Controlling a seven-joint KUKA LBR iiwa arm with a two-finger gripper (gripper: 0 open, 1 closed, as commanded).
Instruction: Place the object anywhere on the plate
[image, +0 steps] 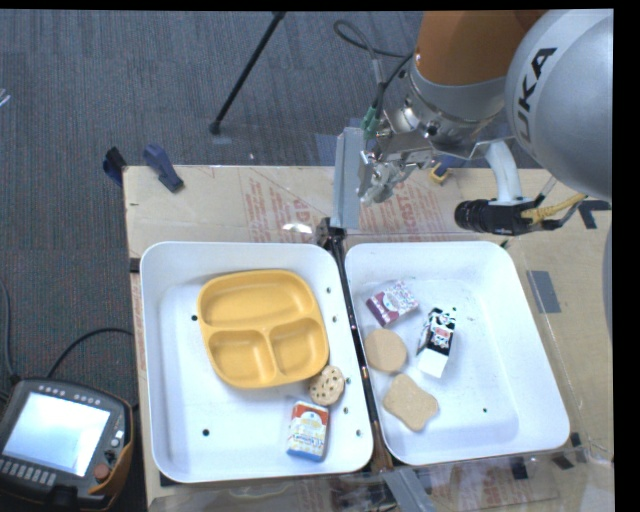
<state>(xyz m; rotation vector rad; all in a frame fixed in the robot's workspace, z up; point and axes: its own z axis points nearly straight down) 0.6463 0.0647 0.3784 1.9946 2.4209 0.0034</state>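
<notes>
While the metal claw (378, 185) hangs, its opening impossible to judge, a glossy yellow three-compartment plastic plate (263, 327) lies below-left.

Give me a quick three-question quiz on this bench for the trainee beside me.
1. True or false: the yellow plate lies in the left bin.
2. Which item touches the plate's rim: A) cookie, B) milk carton, C) bread slice?
3. Fill in: the hand hangs above the bench, beyond the bins' ____ edge.

Key: 1 true; 2 A; 3 far.
</notes>
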